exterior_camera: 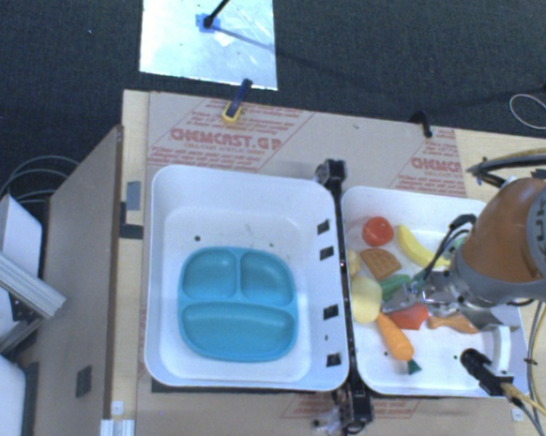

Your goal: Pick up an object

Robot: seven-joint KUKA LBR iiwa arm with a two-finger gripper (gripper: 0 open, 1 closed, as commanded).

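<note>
grey pincer (415, 299) over red toy (410, 317), grip unclear

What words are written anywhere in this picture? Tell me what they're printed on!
"CHEMCAST GP", red letters, on the protective sheet under the bins, upper left.
"CHEMCAST", the same red print, slanted and partly cut off, on that sheet's upper right near.
Smaller red lines beneath both logos: too blurred to read.
Faint red print along the sheet's front edge below the bins: unreadable.
The blue divided plate, the toy foods and the arm carry no readable text.
</note>
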